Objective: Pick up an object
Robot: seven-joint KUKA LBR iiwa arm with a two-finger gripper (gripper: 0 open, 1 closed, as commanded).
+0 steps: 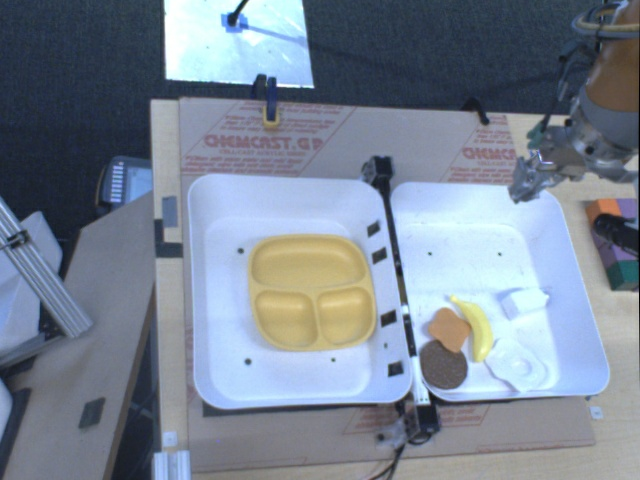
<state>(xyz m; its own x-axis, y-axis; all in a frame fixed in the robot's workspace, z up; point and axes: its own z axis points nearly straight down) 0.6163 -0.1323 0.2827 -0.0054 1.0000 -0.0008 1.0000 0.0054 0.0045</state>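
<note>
- Two bins side by side in the camera view: left bin (215, 228) has a yellow tray (308, 290) w/ three compartments; right bin (560, 268) has the small stuff.
- Pickable items all sit in the right bin's near part: banana (474, 326), orange piece (450, 328) touching it on the left, brown disc (444, 365) just below that, white block (523, 301) to the right, white lump (516, 366) near the front rim.
- Gripper (524, 189) hangs over the right bin's far rim, well apart from the items. Nothing between its tips; open or closed, you can't tell at this res.
- Step, as I judge it: approach, pre-grasp. No contact yet.
- Next move calls for travel toward the near part of the bin, then a descent onto one item.
- You'd do best w/ the white block: it stands clear of the rest. Banana, orange piece & disc crowd together, so a grab there risks nudging neighbours.
</note>
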